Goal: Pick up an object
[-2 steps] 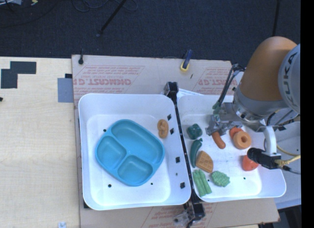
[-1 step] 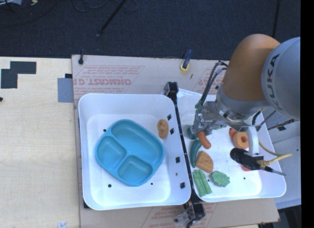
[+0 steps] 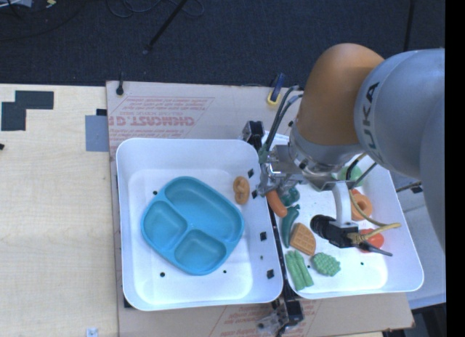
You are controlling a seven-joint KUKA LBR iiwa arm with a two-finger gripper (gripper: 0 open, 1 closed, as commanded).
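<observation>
- A pale wooden surface carries two shallow white bins side by side on a cardboard sheet. Dark carpet with loose cables lies behind.
- No single thing is set as the target. The likeliest candidate is the orange piece, at the left edge of the right bin, just inside the wall shared with the other bin.
- The gripper hangs just above that piece, over the wall between the bins. The wrist hides its tip, so I cannot tell whether it is open, closed or holding anything.
- As I judge it, the pick is not yet shown as done: nothing is seen lifted, and the grasp and the raise remain.
- Close beside the orange piece lie a dark teal piece and a tan wedge. Further toward the front are a ridged green piece and a bumpy light green piece.
- Room is tight here. The shared wall stands on one side and neighbours crowd the other, so a descent could catch the rim or nudge the teal piece.
- The left bin is roomier. It holds a blue divided plate and a small brown-orange thing near its right wall.
</observation>
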